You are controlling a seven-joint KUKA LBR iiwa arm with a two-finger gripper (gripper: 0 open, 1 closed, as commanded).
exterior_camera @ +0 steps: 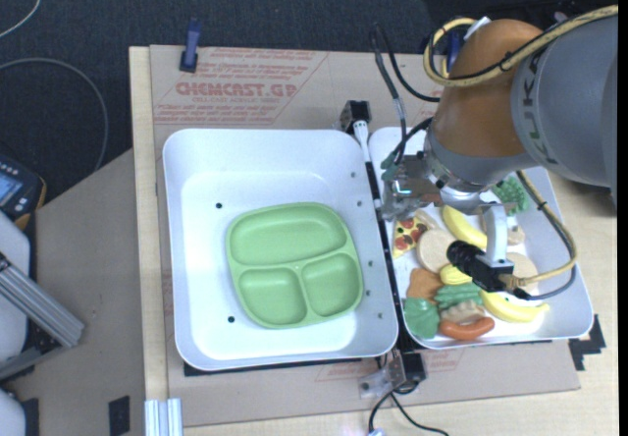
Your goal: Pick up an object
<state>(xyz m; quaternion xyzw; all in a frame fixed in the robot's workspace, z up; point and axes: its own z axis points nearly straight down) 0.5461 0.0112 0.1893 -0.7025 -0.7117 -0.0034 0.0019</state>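
Toys shaped like food lie heaped in the white bin [579,314] on the 3 o'clock side of the bench, mostly in its half toward 6 o'clock. The grey arm [579,100] comes in from 3 o'clock with its orange band [486,81] over that bin. The gripper [424,196] hangs under the wrist near the bin's 9 o'clock wall. The wrist covers so much of it that one cannot tell whether it is spread or closed, nor whether anything sits in it. Just at 6 o'clock of the gripper lies a pizza slice [407,233], touching a round tan piece [432,249]. At 3 o'clock of the slice a yellow banana [459,225] lies aslant. A second banana [517,307] rests near the bin's 5 o'clock corner. Beside it, toward 9 o'clock, a red sausage [467,329] lies along the rim, with a leafy green piece [457,298] at 12 o'clock of it. A green pepper-like piece [419,316] sits in the 7 o'clock corner, an orange-brown lump [422,282] just at 12 o'clock of it. The neighbouring bin [191,189], at 9 o'clock, holds a pale green divided tray [289,262] of three compartments, flat near its middle. Both bins stand on a brown board [235,81] with red lettering, and a blue clip [189,46] sits at its 11 o'clock edge.
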